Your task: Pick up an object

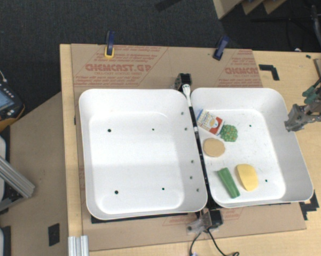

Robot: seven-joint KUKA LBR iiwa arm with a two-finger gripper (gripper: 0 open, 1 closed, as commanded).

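Pincer [299, 117] sits at the far right, just off the right rim of the right bin [288, 143], partly cut by the view edge. Too small and blurred there to tell how it is set, cannot tell. Nothing visibly in it. Looks parked outside the bin, clear of the contents, so the pick seems not yet started.

Right bin holds all the candidates, bunched toward its left wall near the divider between bins. White packet with red and blue print [208, 122] lies nearest the back-left corner. Green bumpy broccoli-like piece [229, 133] is just beside it on the right, touching or nearly. Tan round disc, maybe a cookie [214, 148], is just in front of the packet. Green stick [228, 182] lies tilted near the front edge, and a yellow lump [248, 176] is just beside it on the right.

Left bin [96, 143] is next to it, sharing the middle edge. Both bins rest on a cardboard sheet [149, 63] clamped at the back edge.

Judgement: the yellow lump stands most open on its right side, probably the easiest grab; items hugging the left wall leave less room.
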